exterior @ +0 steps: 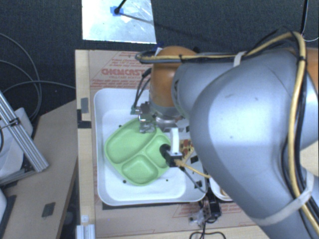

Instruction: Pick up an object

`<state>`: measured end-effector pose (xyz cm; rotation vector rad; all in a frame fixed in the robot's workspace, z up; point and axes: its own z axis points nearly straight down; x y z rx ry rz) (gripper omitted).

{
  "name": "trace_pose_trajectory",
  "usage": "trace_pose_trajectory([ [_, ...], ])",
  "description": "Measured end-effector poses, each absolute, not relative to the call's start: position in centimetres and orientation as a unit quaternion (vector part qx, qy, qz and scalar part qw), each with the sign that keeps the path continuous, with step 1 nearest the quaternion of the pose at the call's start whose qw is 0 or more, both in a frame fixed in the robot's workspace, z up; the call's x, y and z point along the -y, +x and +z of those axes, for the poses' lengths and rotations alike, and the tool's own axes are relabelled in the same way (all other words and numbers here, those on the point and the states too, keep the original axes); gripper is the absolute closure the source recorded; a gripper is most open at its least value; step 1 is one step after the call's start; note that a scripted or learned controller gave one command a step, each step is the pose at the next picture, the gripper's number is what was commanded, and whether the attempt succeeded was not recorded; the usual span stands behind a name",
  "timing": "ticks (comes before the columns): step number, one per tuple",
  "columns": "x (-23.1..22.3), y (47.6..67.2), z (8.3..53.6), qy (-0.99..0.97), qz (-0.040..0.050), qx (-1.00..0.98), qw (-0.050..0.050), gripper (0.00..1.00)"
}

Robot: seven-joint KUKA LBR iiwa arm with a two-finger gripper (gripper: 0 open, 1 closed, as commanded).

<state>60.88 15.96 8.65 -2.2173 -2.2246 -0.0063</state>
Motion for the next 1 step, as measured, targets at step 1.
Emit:
trace_pose_trajectory([
  [1, -13.3, 49.06, 8.98, -0.708, -0.0111, 0.706, -0.01, 1.0],
])
